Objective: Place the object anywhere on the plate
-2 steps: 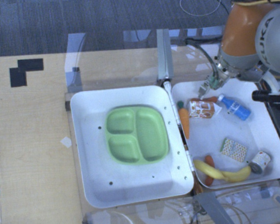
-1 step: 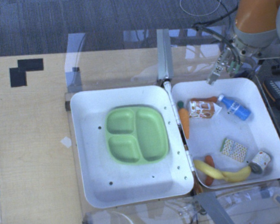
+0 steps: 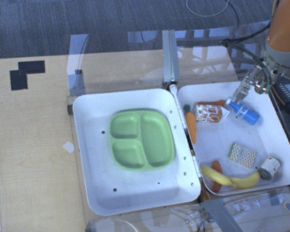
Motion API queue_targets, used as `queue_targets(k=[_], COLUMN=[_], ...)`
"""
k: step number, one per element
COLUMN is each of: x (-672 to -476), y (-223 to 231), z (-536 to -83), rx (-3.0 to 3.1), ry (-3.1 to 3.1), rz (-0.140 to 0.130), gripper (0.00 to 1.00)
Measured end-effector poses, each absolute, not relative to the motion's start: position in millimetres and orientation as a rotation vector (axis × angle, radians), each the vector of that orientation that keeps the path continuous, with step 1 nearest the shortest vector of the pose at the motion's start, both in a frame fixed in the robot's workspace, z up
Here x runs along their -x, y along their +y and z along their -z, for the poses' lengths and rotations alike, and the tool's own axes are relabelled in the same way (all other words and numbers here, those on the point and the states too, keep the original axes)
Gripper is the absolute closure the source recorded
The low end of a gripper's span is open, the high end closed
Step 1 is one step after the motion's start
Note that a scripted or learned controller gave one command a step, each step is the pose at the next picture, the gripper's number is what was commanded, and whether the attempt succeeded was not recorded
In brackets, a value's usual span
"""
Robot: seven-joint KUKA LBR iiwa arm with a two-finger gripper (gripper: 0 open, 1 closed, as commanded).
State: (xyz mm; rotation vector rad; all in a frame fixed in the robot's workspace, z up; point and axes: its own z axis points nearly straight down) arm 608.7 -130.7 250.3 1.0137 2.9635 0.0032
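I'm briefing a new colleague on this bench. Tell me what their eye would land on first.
First, the green divided plate alone in the left bin. Next, the clutter in the right bin: a yellow banana along the near edge, a carrot by the divider and a blue bottle at the back, with the gripper right above it.

One fixed camera is looking down at a slant from above the bench (image 3: 31, 167) — both white bins (image 3: 97, 196) are fitting inside its view.
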Motion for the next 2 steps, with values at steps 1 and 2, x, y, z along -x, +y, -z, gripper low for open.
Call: queue_targets(k=[1,2], x=[-604.9,-603.9], y=[-173.5,-185.8], z=[-425.2,-418.7], rx=[-0.883,-0.779], ry=[3.001,3.032], rz=[-0.001,0.0], gripper=[1.0,1.0])
